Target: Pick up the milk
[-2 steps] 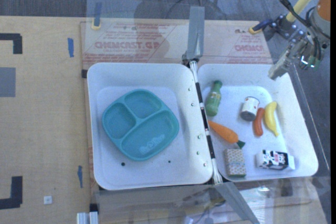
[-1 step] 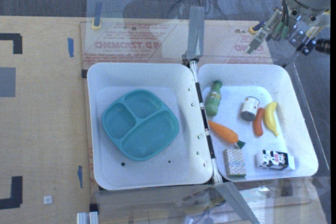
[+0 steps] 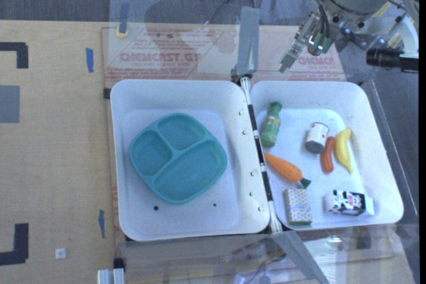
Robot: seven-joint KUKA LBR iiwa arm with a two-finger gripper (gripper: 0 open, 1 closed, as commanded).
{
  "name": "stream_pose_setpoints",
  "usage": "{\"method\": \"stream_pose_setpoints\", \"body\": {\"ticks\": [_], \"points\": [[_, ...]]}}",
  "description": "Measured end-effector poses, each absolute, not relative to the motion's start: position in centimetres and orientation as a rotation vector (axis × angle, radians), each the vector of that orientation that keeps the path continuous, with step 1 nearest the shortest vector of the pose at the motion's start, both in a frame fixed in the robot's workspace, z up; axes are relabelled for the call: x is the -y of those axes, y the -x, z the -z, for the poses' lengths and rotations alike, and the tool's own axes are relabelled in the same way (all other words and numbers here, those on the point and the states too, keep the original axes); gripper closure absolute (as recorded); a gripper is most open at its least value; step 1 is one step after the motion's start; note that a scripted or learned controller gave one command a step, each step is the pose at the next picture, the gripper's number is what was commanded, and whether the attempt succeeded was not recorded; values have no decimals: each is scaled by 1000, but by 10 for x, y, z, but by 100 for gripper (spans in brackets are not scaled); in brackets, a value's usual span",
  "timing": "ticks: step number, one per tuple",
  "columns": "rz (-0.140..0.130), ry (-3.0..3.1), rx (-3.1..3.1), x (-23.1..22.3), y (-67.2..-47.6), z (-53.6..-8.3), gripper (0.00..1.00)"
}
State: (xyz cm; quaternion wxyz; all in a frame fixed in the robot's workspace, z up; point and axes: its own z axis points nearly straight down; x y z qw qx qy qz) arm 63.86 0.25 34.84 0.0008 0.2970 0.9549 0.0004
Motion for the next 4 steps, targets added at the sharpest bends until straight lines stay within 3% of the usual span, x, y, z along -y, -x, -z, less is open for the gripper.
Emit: {"method": "stream_pose_setpoints", "body": {"ticks": [1,2,3,4], "points": [[-5,-929,-2993,-3,-641,-359,100],[-3,-695,-3061,-46,-645,-261,100],[-2,-882,-3009,-13,-660,-338,100],[-2,-510,-3098,-30,-643,-289,100]]}}
